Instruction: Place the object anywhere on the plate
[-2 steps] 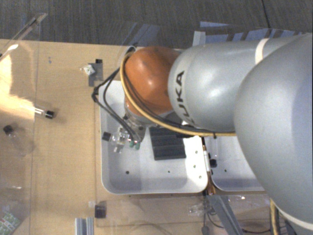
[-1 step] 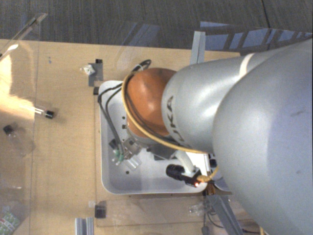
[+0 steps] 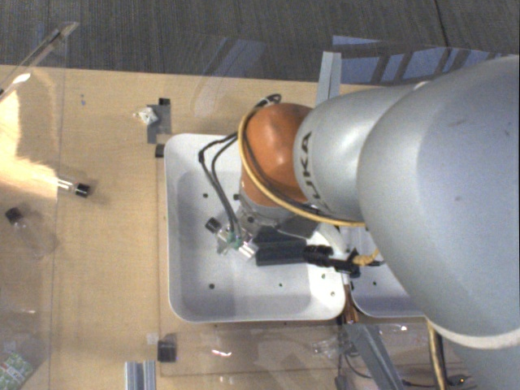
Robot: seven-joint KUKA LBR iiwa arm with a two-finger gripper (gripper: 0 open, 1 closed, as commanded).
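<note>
Pale wooden bench (image 3: 97,299) under two shallow white plastic bins; left bin (image 3: 187,291) beneath grey arm with orange band (image 3: 272,149). End effector (image 3: 231,240) low over left bin floor; finger opening cannot tell. Task object and plate not discernible, hidden or unclear.

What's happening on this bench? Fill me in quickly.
A grey robot arm with an orange band reaches in from the right and hangs over the left white bin. Its wrist, with black cables, sits low above the bin floor. The arm covers the gripper and whatever lies beneath, so I can't tell whether anything is held. A second bin's corner peeks out beside it.
</note>
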